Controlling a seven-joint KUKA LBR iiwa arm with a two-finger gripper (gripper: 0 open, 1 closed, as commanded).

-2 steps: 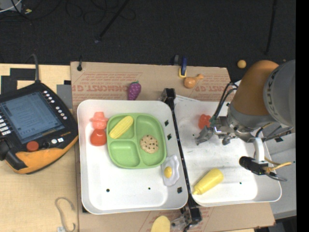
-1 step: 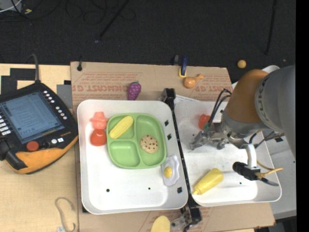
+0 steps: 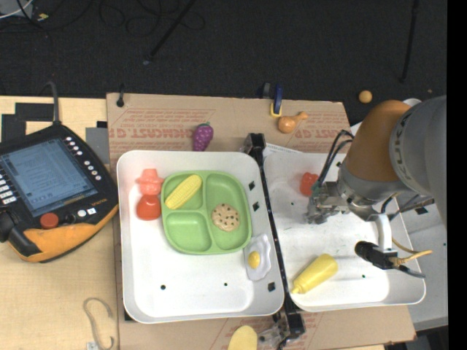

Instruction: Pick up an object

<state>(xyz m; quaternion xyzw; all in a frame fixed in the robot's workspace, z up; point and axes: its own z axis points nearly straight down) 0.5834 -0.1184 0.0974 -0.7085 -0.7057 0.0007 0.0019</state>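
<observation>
Over the right bin, the gripper (image 3: 319, 214) hangs low near a small red object (image 3: 309, 183); whether its jaws are open or closed cannot be told.

At far left a teach pendant (image 3: 51, 188) with an orange underside rests on the bench. Next, the left bin (image 3: 190, 290) holds a red toy figure (image 3: 149, 194) beside a green divided plate (image 3: 206, 211), which carries a yellow corn cob (image 3: 182, 190) in one compartment and a cookie (image 3: 225, 216) in another; a fried egg toy (image 3: 255, 257) lies against the bin's right wall. Behind the bins, a purple grape bunch (image 3: 203, 135) and an orange pear-shaped toy (image 3: 290, 122) sit on cardboard. In the right bin (image 3: 379, 294), a yellow bottle (image 3: 315, 273) lies tilted near the front edge, well apart from the gripper. The grey arm (image 3: 398, 152) reaches in from the right.
</observation>
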